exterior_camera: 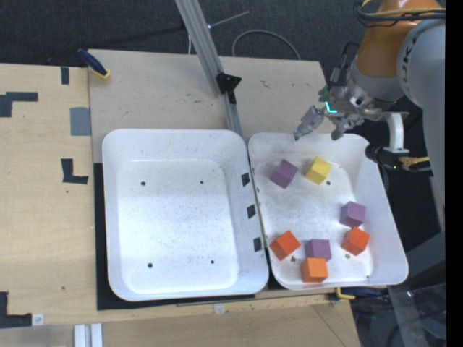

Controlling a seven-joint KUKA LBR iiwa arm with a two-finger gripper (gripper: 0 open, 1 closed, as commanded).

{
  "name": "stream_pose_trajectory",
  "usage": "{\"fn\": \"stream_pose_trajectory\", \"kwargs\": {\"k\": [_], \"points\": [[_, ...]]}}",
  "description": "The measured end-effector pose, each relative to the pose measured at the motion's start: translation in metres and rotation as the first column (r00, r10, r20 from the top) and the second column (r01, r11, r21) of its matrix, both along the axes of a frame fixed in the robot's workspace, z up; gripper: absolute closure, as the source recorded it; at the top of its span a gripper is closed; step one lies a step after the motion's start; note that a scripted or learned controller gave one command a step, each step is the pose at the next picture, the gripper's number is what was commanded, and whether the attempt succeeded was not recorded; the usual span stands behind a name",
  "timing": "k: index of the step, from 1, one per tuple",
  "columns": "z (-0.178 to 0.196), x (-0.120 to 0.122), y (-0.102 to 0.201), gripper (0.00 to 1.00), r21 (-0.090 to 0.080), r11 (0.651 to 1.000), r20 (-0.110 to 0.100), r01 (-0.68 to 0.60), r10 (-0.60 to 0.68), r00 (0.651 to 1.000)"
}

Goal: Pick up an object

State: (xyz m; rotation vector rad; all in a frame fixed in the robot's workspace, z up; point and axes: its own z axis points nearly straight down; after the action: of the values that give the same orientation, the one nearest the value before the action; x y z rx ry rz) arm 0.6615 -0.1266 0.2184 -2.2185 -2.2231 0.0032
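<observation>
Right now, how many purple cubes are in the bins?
3, all in the right bin: one purple cube beside the yellow cube, one near the right wall, one between orange cubes at the front.

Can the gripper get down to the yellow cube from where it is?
Probably yes. The gripper hangs over the right bin's far rim, just beyond the yellow cube. The cube's top is uncovered; the nearest purple cube stands apart from it.

Arm [416,42] cut off at right edge.
</observation>
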Motion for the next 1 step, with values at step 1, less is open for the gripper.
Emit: {"fn": "stream_pose_trajectory", "kwargs": {"k": [1], "points": [[-0.0608, -0.0043, 0.0087, 0.0, 0.001, 1.0, -0.005, 0.0, 0.0, 1.0]]}}
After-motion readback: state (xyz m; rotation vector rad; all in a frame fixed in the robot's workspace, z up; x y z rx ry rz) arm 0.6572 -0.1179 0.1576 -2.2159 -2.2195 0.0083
